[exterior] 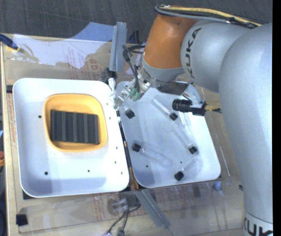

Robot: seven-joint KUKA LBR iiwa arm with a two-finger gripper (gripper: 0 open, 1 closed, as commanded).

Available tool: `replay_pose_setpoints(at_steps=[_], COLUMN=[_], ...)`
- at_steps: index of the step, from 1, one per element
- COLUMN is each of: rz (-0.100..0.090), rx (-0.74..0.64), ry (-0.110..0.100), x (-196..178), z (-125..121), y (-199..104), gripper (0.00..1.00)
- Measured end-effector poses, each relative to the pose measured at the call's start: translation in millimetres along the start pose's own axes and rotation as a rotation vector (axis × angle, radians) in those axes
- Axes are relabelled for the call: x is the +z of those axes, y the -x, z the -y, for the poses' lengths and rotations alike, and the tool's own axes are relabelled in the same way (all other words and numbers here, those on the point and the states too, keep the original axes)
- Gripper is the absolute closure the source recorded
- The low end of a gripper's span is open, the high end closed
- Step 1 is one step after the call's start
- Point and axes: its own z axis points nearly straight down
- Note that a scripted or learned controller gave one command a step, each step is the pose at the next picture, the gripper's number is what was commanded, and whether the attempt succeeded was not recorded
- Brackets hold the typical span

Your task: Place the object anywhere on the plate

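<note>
**End effector (128, 93) low at the right bin's far left corner, nothing on the plate yet**

End effector and wrist hang over the far left corner of the shallow white right-hand bin (206, 154), close to the wall it shares with its neighbour. I cannot tell whether it is spread or pressed together; my orange-banded wrist covers too much of it, and I see nothing pinched in it.

The task's things are clear plastic tubes with black caps, lying scattered on the right bin's floor. The nearest one (129, 113) lies just beside my end effector.

I judge this to be the pick step, since no tube has reached the plate. The next move calls for closing on one tube, lifting it clear of the shared wall, and carrying it left to the yellow rounded-rectangular plate with a dark ribbed centre (75, 102).

By my count there are two white bins, the left-hand one (32, 166) bearing the single plate. I see five black caps, so likely five tubes, though their transparent bodies are hard to separate.
</note>
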Motion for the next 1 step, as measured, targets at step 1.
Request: replay_pose_setpoints(at_steps=[1], rz=[0.001], rx=[0.0], ry=[0.0], x=[-0.2], z=[0.1], y=[0.3], gripper=[0.0])
